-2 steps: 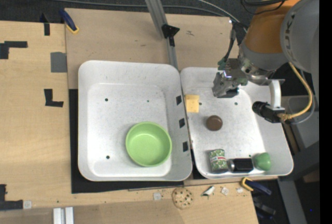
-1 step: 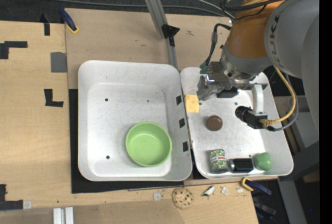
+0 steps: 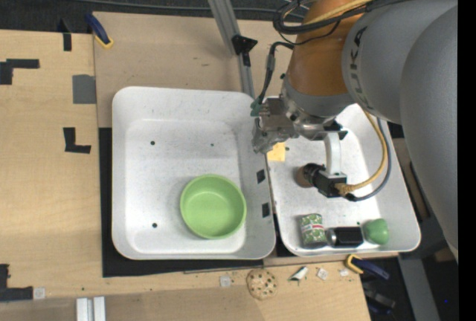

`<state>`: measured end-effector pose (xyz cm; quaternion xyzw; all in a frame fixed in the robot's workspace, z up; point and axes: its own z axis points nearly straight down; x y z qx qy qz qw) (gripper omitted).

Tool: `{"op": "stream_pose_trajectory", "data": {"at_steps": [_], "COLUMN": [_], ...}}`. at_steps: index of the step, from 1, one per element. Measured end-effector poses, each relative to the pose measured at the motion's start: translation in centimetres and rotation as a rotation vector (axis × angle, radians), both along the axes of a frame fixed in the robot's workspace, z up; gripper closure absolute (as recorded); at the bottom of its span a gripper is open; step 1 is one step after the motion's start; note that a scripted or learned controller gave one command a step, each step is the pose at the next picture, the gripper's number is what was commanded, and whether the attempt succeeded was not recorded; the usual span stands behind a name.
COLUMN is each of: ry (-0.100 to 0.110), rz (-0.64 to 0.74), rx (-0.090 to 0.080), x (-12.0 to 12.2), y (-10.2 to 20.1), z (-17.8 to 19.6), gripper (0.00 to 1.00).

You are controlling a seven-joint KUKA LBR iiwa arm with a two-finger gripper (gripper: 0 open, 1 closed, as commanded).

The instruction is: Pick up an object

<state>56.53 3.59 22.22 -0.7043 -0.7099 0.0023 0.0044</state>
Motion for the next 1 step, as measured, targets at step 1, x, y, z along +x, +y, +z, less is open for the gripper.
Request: {"op": "stream_pose_trajectory", "data": {"at_steps": [1], "ry": [-0.003], "rz": [0.001], "rx": [-0.001], "x": [-1.12], "y": [6.21], "z": [0.58], "gripper": [1.00]}}
